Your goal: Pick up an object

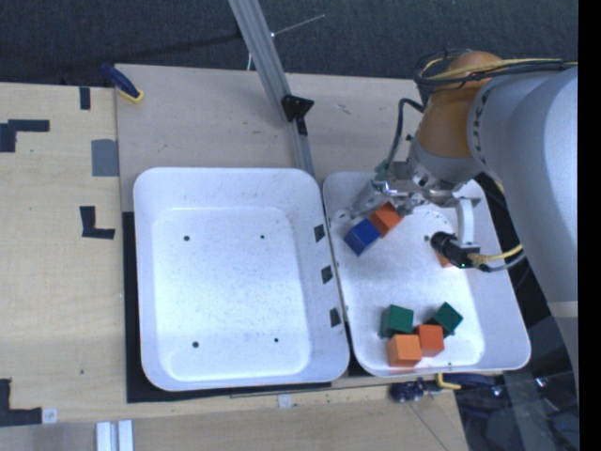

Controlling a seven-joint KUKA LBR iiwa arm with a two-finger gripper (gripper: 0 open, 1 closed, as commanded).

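In the right bin (498, 341), my gripper (383, 203) hangs low over the far left part, under the orange wrist band. An orange block (386, 220) lies right at its tip, touching a blue block (362, 238) just to the left. Whether the orange block is gripped or merely sits beneath the gripper cannot be made out. Toward the bin's near side sit a green block (396, 319), a dark green block (448, 317), an orange block (406, 349) and a red-orange block (431, 338), bunched together.
The left bin (150, 280) stands beside the right one, their rims meeting in the middle. A slanted metal post (268, 54) rises behind the bins. A black cable fitting (451, 250) hangs off the arm over the right bin.
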